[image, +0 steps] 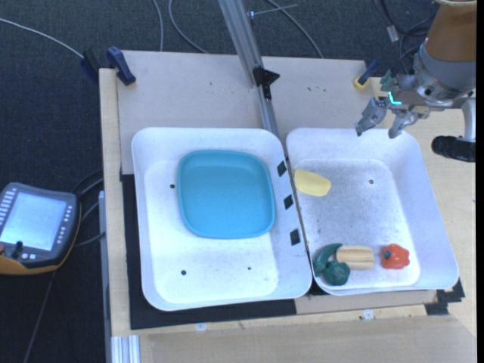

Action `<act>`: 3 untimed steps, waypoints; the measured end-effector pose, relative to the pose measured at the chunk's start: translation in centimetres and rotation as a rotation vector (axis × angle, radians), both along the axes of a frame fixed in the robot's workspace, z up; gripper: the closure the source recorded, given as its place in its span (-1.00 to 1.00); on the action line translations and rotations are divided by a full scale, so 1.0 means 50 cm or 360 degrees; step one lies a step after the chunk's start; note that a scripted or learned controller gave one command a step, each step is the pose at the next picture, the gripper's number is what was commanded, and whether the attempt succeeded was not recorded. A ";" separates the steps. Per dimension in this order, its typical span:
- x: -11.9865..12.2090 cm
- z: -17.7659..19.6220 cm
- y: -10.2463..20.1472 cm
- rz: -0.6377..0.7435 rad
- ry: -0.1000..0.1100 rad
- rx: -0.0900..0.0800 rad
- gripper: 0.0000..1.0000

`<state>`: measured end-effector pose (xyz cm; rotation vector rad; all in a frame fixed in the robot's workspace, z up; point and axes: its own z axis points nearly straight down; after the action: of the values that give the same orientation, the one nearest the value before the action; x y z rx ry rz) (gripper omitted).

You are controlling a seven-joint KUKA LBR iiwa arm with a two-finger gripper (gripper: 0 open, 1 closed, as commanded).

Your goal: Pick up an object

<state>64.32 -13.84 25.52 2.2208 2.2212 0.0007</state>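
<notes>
The right bin [423, 195] holds a yellow piece [311, 182] near its left wall. Along its front edge lie a dark green item [331, 264], a tan cylinder [355, 257] and a red item [394, 256]. My gripper [383, 122] hangs above the bin's far rim, well above and behind these objects. Its two fingers stand apart with nothing between them.
The left bin [151, 203] carries a blue square plate [225, 193]. A metal pole [246, 44] slants down to the seam between the bins. A teach pendant [34, 225] lies off the bench at left. Cables run across the dark floor behind.
</notes>
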 end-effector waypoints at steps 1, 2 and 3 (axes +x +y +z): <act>0.000 0.000 0.000 0.0000 0.0000 0.0000 -1.00; -0.008 -0.111 -0.018 -0.0001 0.0008 0.0001 -1.00; -0.024 -0.202 -0.014 0.0000 0.0007 0.0001 -1.00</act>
<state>63.10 -14.56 15.41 2.2232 2.2236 -0.0032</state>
